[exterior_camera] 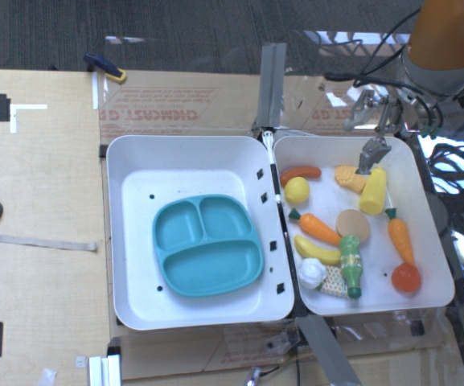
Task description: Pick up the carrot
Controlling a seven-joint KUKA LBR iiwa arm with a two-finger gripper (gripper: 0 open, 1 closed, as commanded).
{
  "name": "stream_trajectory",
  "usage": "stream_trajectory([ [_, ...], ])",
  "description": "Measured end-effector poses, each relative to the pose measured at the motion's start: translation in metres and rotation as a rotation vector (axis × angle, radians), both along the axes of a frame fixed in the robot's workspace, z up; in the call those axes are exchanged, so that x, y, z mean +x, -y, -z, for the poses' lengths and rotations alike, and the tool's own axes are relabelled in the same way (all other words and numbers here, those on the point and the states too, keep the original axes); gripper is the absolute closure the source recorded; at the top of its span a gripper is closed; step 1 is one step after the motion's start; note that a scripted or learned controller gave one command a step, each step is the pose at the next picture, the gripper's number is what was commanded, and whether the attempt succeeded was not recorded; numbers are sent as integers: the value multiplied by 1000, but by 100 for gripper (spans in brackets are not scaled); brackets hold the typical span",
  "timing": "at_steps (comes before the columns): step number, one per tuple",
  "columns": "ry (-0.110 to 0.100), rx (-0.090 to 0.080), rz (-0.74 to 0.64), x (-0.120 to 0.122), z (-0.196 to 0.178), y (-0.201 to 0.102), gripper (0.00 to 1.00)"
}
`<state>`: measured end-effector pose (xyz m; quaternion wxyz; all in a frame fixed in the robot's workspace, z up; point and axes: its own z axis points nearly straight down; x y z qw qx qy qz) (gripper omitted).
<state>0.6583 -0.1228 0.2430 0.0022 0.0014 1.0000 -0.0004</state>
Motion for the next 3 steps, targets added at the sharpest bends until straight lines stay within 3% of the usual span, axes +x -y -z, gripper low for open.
stream_trajectory([
  [1, 1, 0, 75, -53, 149, 20, 0],
  [2, 0, 1, 175, -111, 150, -15, 0],
  [3, 13, -2, 225, -130, 146, -26, 0],
])
